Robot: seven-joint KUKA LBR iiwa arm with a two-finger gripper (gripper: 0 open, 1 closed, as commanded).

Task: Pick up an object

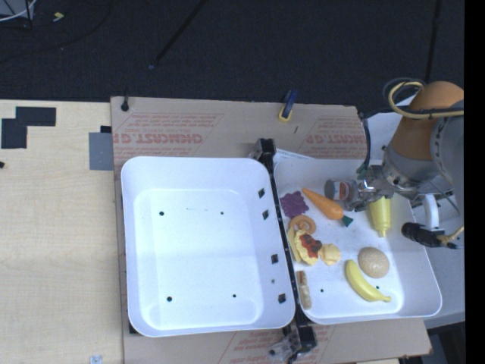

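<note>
— What's the surface like from where you stand?

— A pale wooden tabletop (53, 226) on the left, with a few dark grey patches (100, 150) stuck to it. Over it lies a sheet of brown cardboard (197, 123) with red print, and a small blue and yellow clamp (287, 106) bites its far edge. Beyond that the room drops off into dark floor (265, 36), with thin cables trailing across it.

— And the bins?

— Two shallow white ones, side by side on the cardboard and touching along a black seam. The left bin (197, 309) is bare white with a few small dark dots. The right bin (424, 298) carries all the toy food.

— Such as?

— A carrot (323, 204) lying at a slant, a purple piece (293, 202) just beside it, a yellow and red jumble (309, 246) below that, a banana (365, 282) near the front wall, a tan egg-like ball (373, 262) touching it, and a yellow bottle (380, 214) upright near the far right.

— Where's the arm?

— It comes in from the right, orange band (432, 120) high up, grey wrist below it. The gripper (355, 192) sits low over the far part of the right bin, between the carrot and the bottle, close to both.

— Jaws open or closed?

— I cannot tell; that end is a dark clutter from here, and I see nothing held between them.
</note>
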